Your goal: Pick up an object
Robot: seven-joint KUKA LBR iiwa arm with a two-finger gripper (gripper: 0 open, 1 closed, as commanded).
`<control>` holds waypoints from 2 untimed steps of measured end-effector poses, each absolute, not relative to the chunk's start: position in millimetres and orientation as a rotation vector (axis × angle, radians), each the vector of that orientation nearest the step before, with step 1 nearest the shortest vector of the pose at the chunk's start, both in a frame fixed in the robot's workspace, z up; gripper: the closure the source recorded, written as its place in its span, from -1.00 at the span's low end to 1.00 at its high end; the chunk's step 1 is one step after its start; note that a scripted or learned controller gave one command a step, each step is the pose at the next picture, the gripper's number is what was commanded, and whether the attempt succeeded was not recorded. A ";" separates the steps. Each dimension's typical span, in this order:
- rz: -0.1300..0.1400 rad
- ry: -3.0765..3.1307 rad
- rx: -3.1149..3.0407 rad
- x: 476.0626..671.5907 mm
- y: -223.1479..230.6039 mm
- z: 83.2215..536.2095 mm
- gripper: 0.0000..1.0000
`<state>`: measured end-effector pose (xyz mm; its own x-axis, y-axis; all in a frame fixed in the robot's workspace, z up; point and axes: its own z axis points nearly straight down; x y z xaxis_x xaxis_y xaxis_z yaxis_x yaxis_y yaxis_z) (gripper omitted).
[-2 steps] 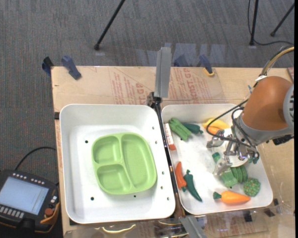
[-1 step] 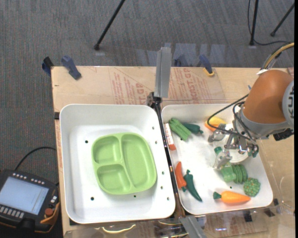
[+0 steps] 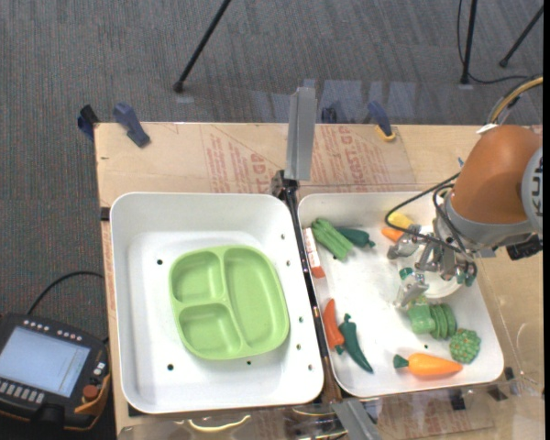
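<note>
White plastic bins are sitting side by side on the bench (image 3: 211, 159). The tool (image 3: 412, 291) is hanging low in the right bin (image 3: 371, 379), just above a green ridged toy (image 3: 433, 320); whether it is apart or together I cannot tell. This looks like the approach step. Next, it needs to be settling squarely over that toy, well apart from the left bin's green divided plate (image 3: 227, 301).

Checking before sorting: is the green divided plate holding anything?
Empty. All three compartments of the green plate show bare green; it lies flat in the left bin.
</note>
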<state>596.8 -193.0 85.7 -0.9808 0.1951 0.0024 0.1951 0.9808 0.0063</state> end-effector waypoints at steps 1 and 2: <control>-0.009 -3.103 -0.435 633.5 -192.9 84.0 -1.00; -0.004 -3.026 -0.821 636.2 -193.9 83.8 -1.00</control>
